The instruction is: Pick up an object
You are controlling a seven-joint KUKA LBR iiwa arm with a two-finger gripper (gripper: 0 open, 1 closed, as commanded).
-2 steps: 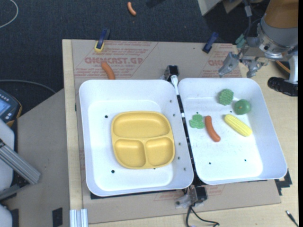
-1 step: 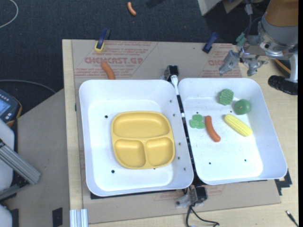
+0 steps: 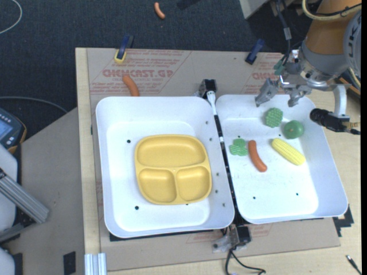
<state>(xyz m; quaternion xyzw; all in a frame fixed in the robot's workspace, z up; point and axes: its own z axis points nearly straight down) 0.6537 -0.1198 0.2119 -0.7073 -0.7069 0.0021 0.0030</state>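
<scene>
A glossy yellow tray (image 3: 172, 169) with three rounded compartments lies in the left bin (image 3: 112, 125). In the right bin (image 3: 321, 188) sit small plastic foods: a knobbly green piece (image 3: 273, 117) at upper centre, a smooth green ball (image 3: 294, 129) just right of it, a ridged yellow corn cob (image 3: 288, 152) below, a slim orange sausage (image 3: 257, 156), and a leafy green piece (image 3: 238, 148) touching its left side. The arm comes in at the upper right; its gripper (image 3: 281, 98) hangs over the bin's far edge, just above the knobbly piece, metal fingers (image 3: 264, 94) spread apart with nothing between them. Both bins rest on a printed cardboard sheet (image 3: 166, 67), where another sausage (image 3: 131, 85) lies; beyond is dark carpet (image 3: 57, 16).
</scene>
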